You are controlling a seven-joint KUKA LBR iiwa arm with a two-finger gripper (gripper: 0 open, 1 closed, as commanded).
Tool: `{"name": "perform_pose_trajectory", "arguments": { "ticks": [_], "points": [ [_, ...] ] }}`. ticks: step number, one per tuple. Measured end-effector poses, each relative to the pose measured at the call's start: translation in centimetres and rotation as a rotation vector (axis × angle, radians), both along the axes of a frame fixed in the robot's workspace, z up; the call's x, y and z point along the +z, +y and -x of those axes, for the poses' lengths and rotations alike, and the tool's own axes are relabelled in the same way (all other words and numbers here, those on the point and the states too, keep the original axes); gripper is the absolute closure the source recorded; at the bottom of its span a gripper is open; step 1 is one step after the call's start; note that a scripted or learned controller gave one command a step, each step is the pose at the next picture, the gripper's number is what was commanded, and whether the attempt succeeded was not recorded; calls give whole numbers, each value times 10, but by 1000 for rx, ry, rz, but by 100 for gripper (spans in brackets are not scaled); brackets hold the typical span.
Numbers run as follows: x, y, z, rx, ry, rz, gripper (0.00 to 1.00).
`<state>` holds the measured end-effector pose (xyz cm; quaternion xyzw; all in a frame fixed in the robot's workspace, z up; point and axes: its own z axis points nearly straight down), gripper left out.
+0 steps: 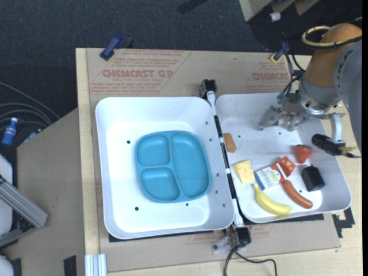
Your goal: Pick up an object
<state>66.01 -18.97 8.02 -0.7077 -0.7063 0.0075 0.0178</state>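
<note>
White plastic bins sit side by side on the bench: the left bin [109, 171] holds a blue plate [171, 165] with three compartments, and the right bin [345, 197] holds everything we could pick. Along the lower right of the frame lie a banana [270, 203], a sausage [296, 194], a black block [313, 177], a yellow wedge [244, 171], a small carton [267, 177], a red packet [285, 166] and a strawberry [303, 152]; a brown piece [230, 142] rests by the divider. Our gripper [280, 119] hangs low over the bin's upper part, apart from all of them. Its fingers look spread with nothing between them. We judge the pick not yet made: choosing an object, closing on it and lifting are all left.
</note>
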Motion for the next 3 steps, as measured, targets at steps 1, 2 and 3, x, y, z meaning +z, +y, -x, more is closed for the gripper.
{"name": "perform_pose_trajectory", "arguments": {
  "ticks": [1, 2, 3],
  "points": [
    [2, -13, -3, -1, -23, 14, 0],
    [16, -12, -7, 3, -36, 16, 100],
    [15, -12, -7, 3, -35, 16, 0]
  ]
}}
